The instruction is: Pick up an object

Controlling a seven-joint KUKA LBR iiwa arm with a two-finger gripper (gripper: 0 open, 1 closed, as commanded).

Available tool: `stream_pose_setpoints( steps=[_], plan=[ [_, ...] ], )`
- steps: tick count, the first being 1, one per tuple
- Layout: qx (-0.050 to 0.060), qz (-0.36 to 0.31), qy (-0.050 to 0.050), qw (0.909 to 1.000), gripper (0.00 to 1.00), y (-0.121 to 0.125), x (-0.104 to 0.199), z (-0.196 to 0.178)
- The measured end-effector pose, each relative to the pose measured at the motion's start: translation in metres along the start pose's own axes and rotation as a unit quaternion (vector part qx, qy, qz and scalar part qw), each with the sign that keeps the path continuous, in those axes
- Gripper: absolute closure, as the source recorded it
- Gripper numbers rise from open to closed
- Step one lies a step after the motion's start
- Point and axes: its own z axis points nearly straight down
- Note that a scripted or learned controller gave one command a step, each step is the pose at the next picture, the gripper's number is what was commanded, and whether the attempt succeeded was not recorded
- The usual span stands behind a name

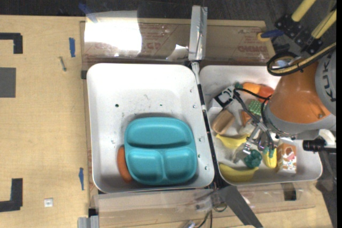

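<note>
A: What's the biggest thing here?

B: The surface (37, 115), carrying the left bin (107, 88) and the right bin (312, 168). The left one holds a teal tray (160, 151) with something orange (122, 164) tucked under its left edge.

A: And the arm?

B: The arm (299, 101) reaches in from the right, low over the right bin. Its gripper (255, 148) is down among the clutter.

A: Is it grasping anything?

B: I cannot tell whether it is released or clenched; wires and metal crowd that spot.

A: What lies nearest?

B: A small green toy (252, 158) sits just below the gripper, touching or nearly so. A yellow banana (231, 141) lies just to its left, long axis roughly left to right, and a second banana (236, 172) curves along the bin's near wall. A carton (287, 158) stands to the right, a brown block (223, 121) up-left

A: So the likeliest pick?

B: The green toy, I'd judge: it is straight under the gripper, so little sideways travel is needed
</note>
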Motion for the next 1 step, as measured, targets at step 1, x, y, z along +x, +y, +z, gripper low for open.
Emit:
stream_pose_setpoints(
  steps=[1],
  plan=[
    [0.000,0.051,0.000,0.9987,0.00,0.0298,-0.0798,0.0013]
  ],
)
